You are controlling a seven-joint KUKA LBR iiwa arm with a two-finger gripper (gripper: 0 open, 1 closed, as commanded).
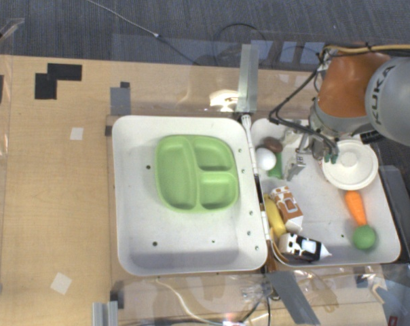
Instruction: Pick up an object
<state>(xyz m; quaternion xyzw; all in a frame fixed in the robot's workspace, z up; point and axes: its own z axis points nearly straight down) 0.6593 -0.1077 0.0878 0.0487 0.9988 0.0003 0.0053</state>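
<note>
My gripper [297,161] hangs over the back left part of the right bin [388,250], below the orange band of the arm [347,83]. Just to its left lie a white egg-shaped ball [265,159], a brown piece [271,145] and a small green piece [276,169]. A white round bowl [350,165] sits to its right. Nearer the front are a small carton [287,206], a yellow banana [276,224], a black-and-white object [304,248], an orange carrot [356,208] and a green ball [364,237]. I see nothing held in the gripper.
The left bin [130,250] holds a green divided plate [195,172]. A metal divider post [248,80] stands between the bins at the back. Black cables [290,104] run from the arm over the right bin's back edge.
</note>
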